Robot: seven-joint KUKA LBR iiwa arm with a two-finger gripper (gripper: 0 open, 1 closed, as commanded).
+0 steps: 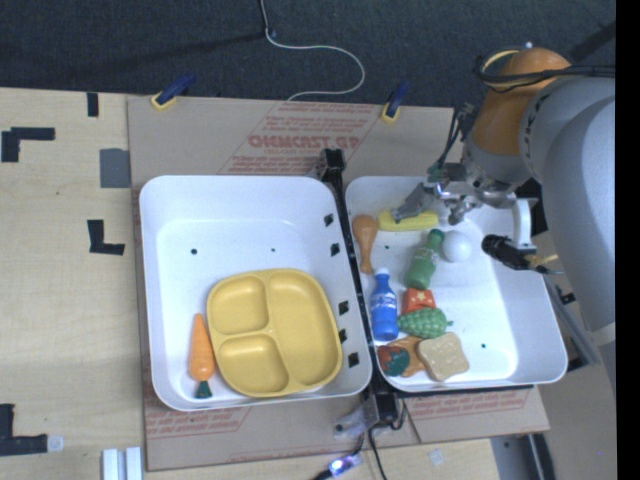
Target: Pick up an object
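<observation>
Camera view: tool (432, 208) hovers upper right, grip state I cannot tell — right over the yellow banana (408, 222) in the right bin (520, 353). Light, hard plastic, slippery — pinch mid-body.

The arm (575, 158) runs off the right edge, its base unseen. The gripper (440, 200) covers part of the yellow banana-like piece (408, 221) — whether its fingers are apart cannot be read. A red-and-teal item (395, 358) lies half under the bread slice (443, 356) — too small to identify.
</observation>
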